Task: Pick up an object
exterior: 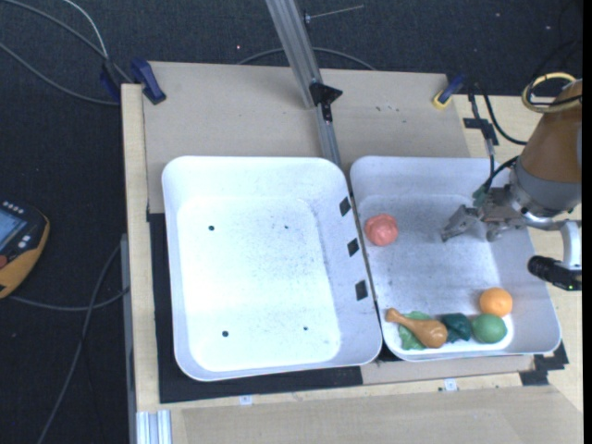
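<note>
My gripper [475,228] hangs over the back right part of the right bin [416,188], fingers spread open with nothing between them. A pink ball [381,230] lies to its left, near the bin's left wall and apart from the fingers. Along the bin's front edge lie a tan drumstick-shaped toy [418,328], a dark teal object [456,325] and a green ball [488,328]. An orange ball [496,301] sits just behind the green one.
The left bin [185,188] stands beside the right one. A slanted metal pole [298,44] rises from between the bins at the back. Blue clamps [148,81] grip the bench's back corners. Cables and a handheld pendant [17,239] lie off the bench at left.
</note>
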Action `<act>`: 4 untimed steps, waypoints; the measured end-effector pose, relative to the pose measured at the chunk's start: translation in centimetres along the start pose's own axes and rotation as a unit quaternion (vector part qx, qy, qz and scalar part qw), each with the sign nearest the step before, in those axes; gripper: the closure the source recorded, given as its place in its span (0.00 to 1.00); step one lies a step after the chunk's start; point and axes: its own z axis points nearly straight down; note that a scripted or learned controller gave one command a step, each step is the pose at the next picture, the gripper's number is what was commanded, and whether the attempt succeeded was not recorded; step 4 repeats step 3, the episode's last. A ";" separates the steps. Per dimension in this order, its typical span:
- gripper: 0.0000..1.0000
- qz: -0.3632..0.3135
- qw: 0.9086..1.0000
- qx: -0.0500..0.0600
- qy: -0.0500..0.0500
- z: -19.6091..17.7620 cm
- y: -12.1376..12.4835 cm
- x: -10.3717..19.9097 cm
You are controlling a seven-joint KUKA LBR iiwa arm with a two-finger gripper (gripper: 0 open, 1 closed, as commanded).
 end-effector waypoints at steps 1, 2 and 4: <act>1.00 0.000 1.000 0.000 0.000 -0.9 0.0 0.0; 1.00 -0.002 1.000 -0.003 0.000 -9.6 5.4 4.4; 1.00 -0.032 0.999 0.004 0.001 -1.5 4.8 4.1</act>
